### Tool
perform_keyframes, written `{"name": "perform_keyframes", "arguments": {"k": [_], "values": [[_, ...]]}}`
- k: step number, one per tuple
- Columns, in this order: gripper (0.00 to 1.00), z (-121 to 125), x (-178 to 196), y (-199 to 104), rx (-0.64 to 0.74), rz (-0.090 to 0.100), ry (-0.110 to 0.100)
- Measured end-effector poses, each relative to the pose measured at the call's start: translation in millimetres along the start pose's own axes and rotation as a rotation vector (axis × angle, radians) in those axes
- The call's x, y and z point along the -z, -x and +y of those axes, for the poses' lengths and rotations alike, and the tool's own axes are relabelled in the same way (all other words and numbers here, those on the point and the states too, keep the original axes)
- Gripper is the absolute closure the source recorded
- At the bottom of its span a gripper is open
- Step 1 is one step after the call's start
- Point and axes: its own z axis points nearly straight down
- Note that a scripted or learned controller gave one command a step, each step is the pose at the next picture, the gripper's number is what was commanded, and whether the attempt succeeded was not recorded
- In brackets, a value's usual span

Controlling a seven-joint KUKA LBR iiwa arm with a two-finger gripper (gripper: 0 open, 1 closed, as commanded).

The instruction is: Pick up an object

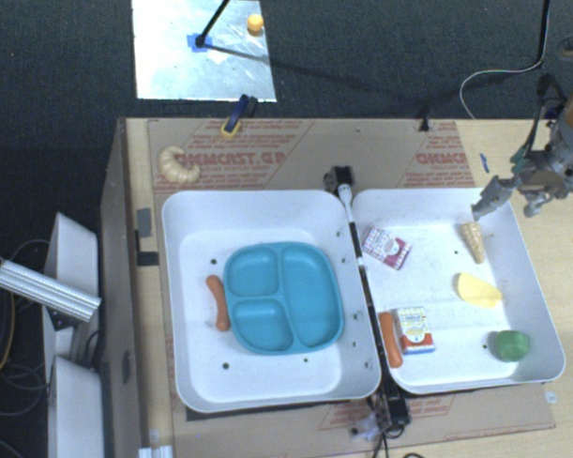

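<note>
My gripper [509, 202] hangs over the far right corner of the right bin [532, 262], its fingers spread open with nothing between them. Just below and left of it lies a tan corn-like piece [472, 240]. The same bin holds a red and white carton [385, 247], a yellow piece [477, 289], a green object [509, 344], a small printed carton [414, 329] and an orange sausage [391, 339]. In the left bin [190, 274] a blue divided tray [282, 297] lies with another orange sausage [218, 302] beside it.
A pale croissant-like item [178, 162] and a blue and yellow object [236, 115] rest on the cardboard behind the left bin. A clamp [341, 182] sits where the bins meet. A shiny sheet [200, 48] lies on the floor beyond.
</note>
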Motion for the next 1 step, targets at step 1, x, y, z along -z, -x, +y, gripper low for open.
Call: {"name": "perform_keyframes", "arguments": {"k": [1], "values": [[0.00, -8.6, -164.3, -9.7, -0.002, 0.002, -0.005]]}}
